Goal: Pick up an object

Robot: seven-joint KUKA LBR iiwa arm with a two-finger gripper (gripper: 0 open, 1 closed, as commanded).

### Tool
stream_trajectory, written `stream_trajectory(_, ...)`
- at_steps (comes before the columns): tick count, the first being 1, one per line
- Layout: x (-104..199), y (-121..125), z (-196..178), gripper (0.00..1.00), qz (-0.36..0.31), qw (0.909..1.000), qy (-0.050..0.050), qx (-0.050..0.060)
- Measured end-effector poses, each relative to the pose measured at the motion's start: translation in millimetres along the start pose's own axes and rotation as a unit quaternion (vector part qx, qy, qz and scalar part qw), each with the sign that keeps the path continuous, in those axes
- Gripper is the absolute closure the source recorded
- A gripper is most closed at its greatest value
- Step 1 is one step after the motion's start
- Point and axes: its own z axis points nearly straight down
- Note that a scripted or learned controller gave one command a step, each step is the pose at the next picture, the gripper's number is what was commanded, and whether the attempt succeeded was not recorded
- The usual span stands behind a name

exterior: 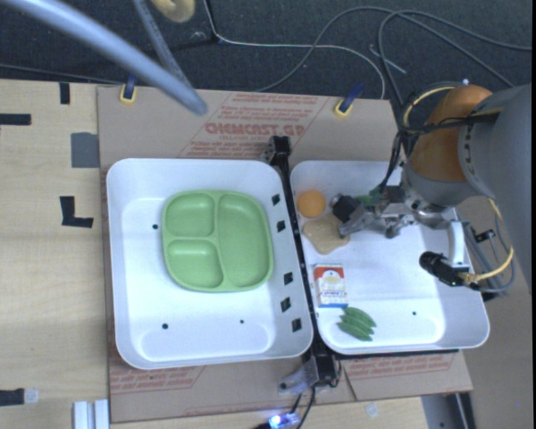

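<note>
The right bin [447,329] holds an orange ball [311,204] at its upper left, a tan flat piece [322,234] just below it, a small red and white packet [330,286] and a green pea pod [357,323] near the front. My gripper [347,213] reaches in from the right, low over the bin's upper left part. Its dark tip sits just right of the orange ball and above the tan piece. Nothing shows between its fingers.
The left bin [129,266] holds a green divided plate [218,239]. A black divider with clips [290,266] runs between the bins. Cables [366,34] lie on the dark surface behind, and the grey arm with its orange band [447,141] fills the upper right.
</note>
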Motion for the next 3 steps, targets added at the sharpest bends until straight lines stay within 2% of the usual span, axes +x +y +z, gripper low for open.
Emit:
stream_trajectory(1,1,2,-14,1.0,-0.001,1.0,0.001,-0.002)
stream_trajectory(3,-7,-3,-127,1.0,0.0,1.0,0.0,-0.004)
